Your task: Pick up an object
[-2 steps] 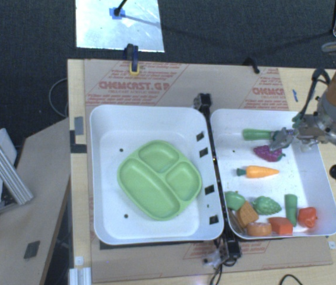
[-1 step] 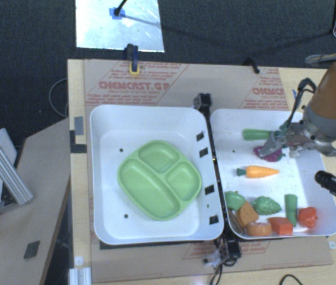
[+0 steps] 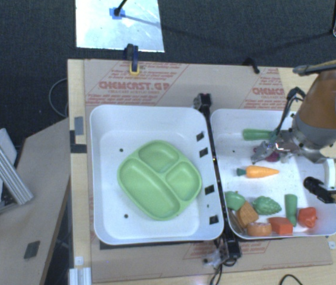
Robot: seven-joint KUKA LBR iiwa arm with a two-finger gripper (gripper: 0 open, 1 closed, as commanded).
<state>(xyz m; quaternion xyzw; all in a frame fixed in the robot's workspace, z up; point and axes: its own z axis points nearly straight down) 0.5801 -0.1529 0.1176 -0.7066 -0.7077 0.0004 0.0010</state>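
My gripper point(image 3: 267, 151) hangs low in the right bin point(image 3: 230, 129), reaching in from the right. A small purple toy point(image 3: 273, 155) lies right at its tip, partly hidden by it, and I cannot see whether it is gripped. An orange carrot point(image 3: 262, 171) lies just below the gripper. A long green vegetable point(image 3: 256, 134) lies just above it.
Along the right bin's front edge sit two green vegetables point(image 3: 267, 205), a green piece point(image 3: 291, 203), a red tomato point(image 3: 307, 217), a red piece point(image 3: 281, 224) and orange pieces point(image 3: 248, 214). The left bin point(image 3: 105, 129) holds a green divided plate point(image 3: 159, 180).
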